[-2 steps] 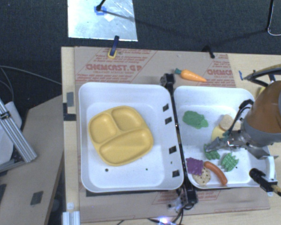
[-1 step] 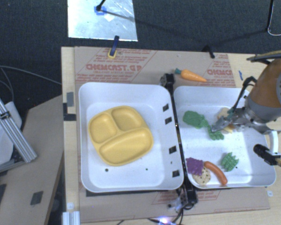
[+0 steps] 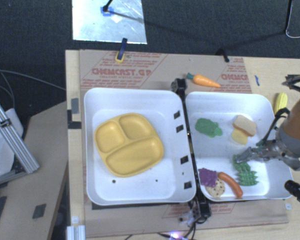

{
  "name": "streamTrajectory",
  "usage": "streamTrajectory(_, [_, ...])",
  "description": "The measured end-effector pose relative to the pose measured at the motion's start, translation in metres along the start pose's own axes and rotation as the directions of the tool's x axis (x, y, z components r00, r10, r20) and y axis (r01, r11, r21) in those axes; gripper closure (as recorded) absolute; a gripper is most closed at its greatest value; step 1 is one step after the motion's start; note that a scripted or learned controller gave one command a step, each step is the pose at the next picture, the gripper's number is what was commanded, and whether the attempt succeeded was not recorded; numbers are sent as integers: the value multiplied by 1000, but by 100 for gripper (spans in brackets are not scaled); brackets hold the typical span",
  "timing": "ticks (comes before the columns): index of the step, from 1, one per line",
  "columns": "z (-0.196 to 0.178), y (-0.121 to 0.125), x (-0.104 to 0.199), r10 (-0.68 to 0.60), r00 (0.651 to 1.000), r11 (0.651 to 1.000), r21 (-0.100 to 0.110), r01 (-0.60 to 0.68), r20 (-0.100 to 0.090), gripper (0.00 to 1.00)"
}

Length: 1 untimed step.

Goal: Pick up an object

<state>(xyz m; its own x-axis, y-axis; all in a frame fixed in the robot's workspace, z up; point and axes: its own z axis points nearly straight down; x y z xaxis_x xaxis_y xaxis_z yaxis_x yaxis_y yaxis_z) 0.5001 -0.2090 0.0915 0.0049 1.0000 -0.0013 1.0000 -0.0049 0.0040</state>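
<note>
gripper low over dark green leafy toy in right bin | fingers look parted, nothing between | likely light, rubbery, floppy; pinch its thick middle

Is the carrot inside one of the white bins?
No, the carrot lies on the cardboard just above the right bin.
</note>
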Motion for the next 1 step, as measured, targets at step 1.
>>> streamTrajectory(1, [3,-10,2,-4,1000,1000,-9,4,3,0])
